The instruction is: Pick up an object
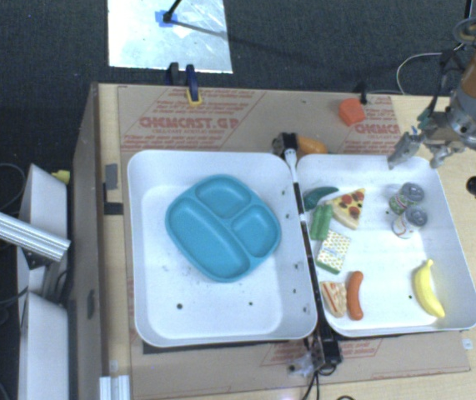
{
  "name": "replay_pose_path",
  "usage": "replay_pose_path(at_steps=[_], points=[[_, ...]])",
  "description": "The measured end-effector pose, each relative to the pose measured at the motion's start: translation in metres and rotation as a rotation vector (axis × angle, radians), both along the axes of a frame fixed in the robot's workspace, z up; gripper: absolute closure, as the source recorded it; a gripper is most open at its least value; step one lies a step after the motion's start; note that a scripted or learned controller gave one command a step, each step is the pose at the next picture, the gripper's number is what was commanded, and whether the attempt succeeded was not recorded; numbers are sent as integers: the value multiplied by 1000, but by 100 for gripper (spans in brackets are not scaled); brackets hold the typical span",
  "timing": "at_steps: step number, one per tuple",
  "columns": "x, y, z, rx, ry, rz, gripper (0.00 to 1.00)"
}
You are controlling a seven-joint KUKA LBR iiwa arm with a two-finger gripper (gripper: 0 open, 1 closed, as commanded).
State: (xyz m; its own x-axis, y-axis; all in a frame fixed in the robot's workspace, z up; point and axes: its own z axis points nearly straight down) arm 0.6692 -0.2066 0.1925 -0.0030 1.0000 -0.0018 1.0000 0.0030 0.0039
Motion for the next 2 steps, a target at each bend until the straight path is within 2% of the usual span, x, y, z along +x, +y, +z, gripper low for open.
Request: replay_pose_path(at_steps=[1,2], points=[[-51,68,-47,3,4,1,0],[-135,95,-104,1,-5,-2,0]])
